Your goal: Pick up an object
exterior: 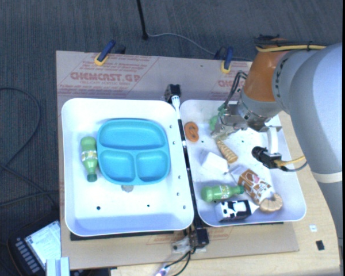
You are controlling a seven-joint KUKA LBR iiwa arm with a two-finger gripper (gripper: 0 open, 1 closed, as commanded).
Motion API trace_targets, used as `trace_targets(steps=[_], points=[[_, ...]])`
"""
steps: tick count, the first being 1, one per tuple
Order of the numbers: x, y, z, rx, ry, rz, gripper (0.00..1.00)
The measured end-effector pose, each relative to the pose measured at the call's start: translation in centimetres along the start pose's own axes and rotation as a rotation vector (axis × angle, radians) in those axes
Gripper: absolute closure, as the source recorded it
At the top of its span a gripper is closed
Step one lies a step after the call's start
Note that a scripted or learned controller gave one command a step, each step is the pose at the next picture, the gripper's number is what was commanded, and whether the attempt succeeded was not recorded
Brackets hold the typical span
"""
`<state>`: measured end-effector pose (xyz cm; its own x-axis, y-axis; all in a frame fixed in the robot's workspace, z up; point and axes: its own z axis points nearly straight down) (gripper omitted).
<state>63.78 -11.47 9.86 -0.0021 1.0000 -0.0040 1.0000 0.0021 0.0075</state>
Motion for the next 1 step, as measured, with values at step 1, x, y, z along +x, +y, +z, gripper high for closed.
trace_targets(steps=[1], points=[[6.62, -5.48, -8.77, 0.005, 0.004, -0.001, 1.0]])
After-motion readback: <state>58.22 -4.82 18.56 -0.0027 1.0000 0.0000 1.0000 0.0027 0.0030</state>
